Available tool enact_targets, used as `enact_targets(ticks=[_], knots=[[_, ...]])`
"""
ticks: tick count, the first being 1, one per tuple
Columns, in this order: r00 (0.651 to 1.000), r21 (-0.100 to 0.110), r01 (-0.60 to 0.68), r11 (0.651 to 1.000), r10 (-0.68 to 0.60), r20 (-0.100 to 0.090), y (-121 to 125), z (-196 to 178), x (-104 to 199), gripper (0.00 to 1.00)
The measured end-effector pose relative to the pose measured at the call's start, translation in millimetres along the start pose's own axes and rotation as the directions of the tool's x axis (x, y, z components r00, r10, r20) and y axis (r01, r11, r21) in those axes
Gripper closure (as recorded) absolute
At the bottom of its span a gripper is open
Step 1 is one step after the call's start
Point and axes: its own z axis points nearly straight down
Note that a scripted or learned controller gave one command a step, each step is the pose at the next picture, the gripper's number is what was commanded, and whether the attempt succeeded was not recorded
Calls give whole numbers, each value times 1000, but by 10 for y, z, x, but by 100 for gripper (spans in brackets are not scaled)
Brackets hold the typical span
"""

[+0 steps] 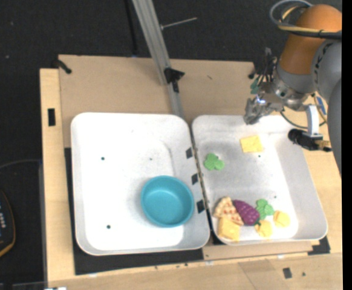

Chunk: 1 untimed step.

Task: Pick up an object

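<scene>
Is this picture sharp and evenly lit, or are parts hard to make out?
Camera view: soft overall, so the toy food pile blurs together; the white bins look bright and washed out with faint shadows; the blue bowl reads clearly; the gripper is dark and smeared.

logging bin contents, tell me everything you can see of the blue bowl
The blue bowl is a round, smooth, teal-blue bowl, plastic by its look, standing upright with its open mouth up and nothing visible inside. It sits in the left bin, in the near right part of its floor, close to the wall shared with the right bin. Only the bin floor touches it; the gripper is far off, over the right bin's far edge.
</scene>
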Motion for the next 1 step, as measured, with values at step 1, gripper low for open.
enact_targets(ticks=[1], knots=[[1000, 3, 1, 1000, -1, -1, 9, -154, -10, 100]])
